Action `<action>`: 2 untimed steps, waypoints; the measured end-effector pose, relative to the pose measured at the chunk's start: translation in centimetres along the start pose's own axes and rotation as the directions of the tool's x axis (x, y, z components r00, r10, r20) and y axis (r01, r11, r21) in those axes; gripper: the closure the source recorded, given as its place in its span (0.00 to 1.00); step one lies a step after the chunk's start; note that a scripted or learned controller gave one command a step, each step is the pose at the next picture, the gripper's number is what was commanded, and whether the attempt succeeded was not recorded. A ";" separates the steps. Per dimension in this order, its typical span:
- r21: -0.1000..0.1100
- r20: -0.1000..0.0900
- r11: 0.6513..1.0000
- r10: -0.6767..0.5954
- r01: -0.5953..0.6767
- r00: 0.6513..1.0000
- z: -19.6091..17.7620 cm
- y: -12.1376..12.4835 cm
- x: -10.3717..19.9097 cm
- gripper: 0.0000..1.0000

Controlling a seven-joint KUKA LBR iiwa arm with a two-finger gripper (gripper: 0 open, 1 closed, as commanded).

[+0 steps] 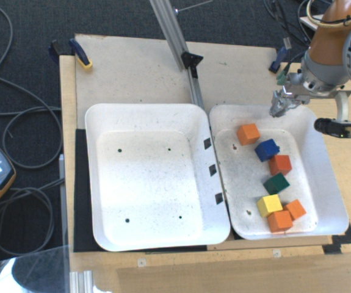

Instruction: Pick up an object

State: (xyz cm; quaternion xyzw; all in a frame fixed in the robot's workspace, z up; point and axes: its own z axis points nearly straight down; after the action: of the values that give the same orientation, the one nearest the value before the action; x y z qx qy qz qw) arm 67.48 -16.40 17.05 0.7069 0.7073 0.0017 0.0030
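Note:
Several small blocks lie in the right bin (322, 182): an orange cube (247, 133) near the back, a blue block (267, 149), a red-orange block (280, 164), a green block (276, 183), a yellow cube (270, 204) and two orange blocks (295, 209) (279, 221) at the front. My gripper (280, 107) hangs over the back edge of the right bin, up and to the right of the orange cube, apart from it. I see nothing between its tips.
The left bin (102, 127) sits beside the right one, with black clips (212, 170) on the shared rim. A metal pole (174, 35) rises behind the bins. Clamps (80, 54) (280, 57) sit at the bench's back corners. Cables lie on the floor at the left.

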 end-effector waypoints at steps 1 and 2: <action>-0.002 0.000 1.000 -0.002 0.002 1.000 -5.0 0.1 0.9 1.00; -0.001 0.000 1.000 -0.001 0.001 1.000 -9.7 0.3 0.9 1.00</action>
State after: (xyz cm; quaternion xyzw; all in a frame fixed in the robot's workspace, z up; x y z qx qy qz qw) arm 67.73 -15.49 26.79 0.7066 0.7076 0.0022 0.0033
